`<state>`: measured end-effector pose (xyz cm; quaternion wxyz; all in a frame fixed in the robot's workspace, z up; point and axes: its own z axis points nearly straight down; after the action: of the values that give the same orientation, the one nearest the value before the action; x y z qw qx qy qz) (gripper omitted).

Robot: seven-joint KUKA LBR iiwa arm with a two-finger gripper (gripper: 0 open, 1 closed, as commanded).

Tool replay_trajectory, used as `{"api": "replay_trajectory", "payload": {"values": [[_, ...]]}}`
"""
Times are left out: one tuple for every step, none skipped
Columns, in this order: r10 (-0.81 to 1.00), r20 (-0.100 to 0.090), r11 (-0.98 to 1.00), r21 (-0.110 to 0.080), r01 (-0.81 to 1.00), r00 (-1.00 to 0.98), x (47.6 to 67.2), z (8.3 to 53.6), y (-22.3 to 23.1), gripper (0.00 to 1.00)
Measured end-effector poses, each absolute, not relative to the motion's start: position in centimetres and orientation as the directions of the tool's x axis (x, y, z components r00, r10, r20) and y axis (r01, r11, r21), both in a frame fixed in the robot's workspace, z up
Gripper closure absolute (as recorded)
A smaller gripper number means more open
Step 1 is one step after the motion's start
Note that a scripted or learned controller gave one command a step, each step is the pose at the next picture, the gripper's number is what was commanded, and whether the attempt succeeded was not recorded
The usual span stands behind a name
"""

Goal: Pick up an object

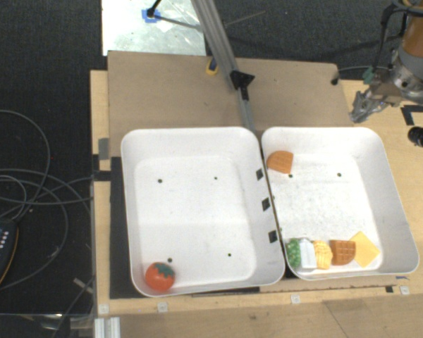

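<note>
Near the left bin's (197, 136) front corner, round red-orange tomato (159, 276) with green top, tool (364, 108) state unclear

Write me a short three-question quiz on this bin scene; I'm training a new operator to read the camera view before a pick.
1. True or false: the tomato lies in the right bin.
2. Multiple choice: where is the gripper?
A. Over the left bin
B. Above the bench, beyond the right bin's far right corner
C. Down among the toys in the right bin
3. Fill in: the orange piece lies alone near the right bin's far ____ corner.

Key
1. False: it is in the left bin's near left corner.
2. B
3. left; the other toys, such as the yellow wedge, cluster along the near edge.
</note>
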<state>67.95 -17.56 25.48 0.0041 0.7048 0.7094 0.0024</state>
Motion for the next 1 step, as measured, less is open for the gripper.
{"api": "replay_trajectory", "payload": {"values": [[1.000,0.001,0.010,0.001,1.000,-0.010,66.90,24.22,-12.09,1.00]]}}
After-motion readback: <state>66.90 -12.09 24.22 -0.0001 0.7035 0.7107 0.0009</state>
